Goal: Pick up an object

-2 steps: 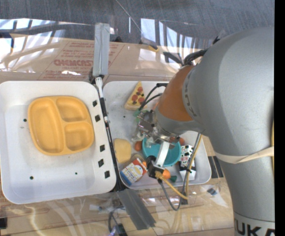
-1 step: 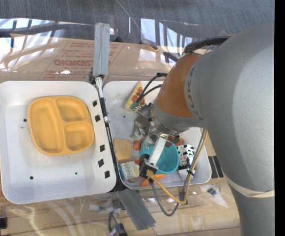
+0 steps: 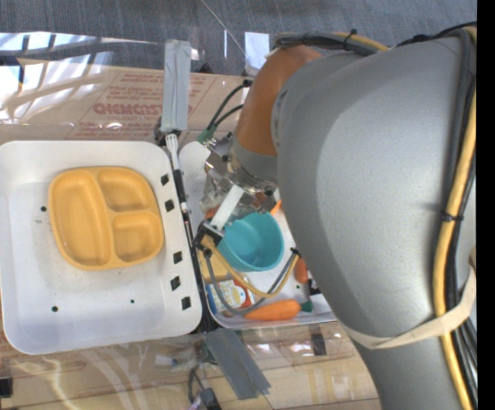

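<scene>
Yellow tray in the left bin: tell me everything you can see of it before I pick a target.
The yellow tray is a rounded-corner divided plate, apparently of smooth, matte plastic. It has three compartments: one long one on the view's left, two smaller ones on the right. It lies flat, open side up, in the upper middle of the left bin, resting on the bin's white floor. Nothing lies in it or touches it; the arm is over the other bin.

Left shallow white plastic bin [image 3: 26,314] had small black dots and black clips on its right rim. Divided plastic tray [image 3: 105,216] in it was plain yellow-orange. Round plastic cup [image 3: 253,241] in the right bin was teal. Carrot-shaped toy [image 3: 273,311] was orange. Arm [image 3: 375,186] was grey, orange-banded.
</scene>
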Robot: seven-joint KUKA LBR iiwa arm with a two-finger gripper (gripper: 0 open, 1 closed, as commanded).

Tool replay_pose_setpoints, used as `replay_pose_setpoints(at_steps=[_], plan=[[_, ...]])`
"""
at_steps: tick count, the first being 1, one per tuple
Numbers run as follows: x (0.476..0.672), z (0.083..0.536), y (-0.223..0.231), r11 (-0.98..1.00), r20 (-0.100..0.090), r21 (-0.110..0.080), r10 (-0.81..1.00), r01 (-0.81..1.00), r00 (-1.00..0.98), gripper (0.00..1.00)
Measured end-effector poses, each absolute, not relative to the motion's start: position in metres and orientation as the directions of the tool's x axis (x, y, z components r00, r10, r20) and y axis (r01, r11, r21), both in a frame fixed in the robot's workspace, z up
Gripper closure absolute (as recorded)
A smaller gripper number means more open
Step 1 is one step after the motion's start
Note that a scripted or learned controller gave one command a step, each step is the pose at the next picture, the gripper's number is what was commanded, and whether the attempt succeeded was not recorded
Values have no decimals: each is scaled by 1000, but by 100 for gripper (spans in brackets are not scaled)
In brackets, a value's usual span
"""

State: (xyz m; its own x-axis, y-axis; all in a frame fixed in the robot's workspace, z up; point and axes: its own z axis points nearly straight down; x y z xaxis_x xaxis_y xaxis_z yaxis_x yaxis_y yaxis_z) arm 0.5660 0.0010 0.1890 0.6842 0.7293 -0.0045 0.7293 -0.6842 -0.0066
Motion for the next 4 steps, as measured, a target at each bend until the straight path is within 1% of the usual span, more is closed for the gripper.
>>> replay_pose_setpoints(at_steps=[1,2,3,4], plan=[[554,189,-67,-781,-7,-10,625,624,781,100],[554,190,-66,-780,-5,-10,626,626,780,0],[644,191,-77,-952,-3,-3,305,305,952,0],[588,109,-108,-979,-10,-6,204,204,979,0]])
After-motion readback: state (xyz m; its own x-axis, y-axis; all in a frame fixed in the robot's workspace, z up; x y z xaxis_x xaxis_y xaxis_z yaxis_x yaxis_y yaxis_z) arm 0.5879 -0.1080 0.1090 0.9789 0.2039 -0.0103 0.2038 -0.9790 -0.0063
